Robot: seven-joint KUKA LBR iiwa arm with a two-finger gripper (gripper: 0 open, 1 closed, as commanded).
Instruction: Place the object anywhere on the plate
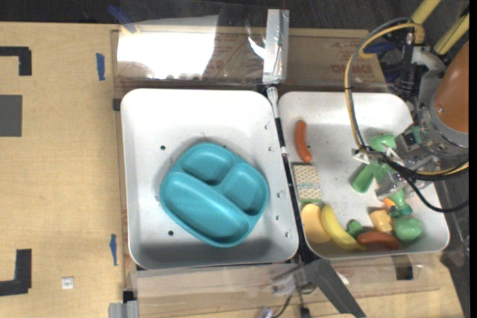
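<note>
A teal divided plate [215, 193] lies in the left white bin [141, 115], slightly toward its front. My gripper [393, 162] hangs low over the right side of the right white bin [335, 112], just above a green toy piece [367, 176]. Cables and the wrist body cover the gripper's tip, and the view does not show whether it touches the green piece. Nothing rests on the plate.
In the right bin lie an orange-red sausage [302, 140], a tan cracker [306, 181], a banana [337, 227], and a cluster of red, orange and green toy foods [387, 231] at the front right. A taped clear sheet [201, 48] lies behind the bins.
</note>
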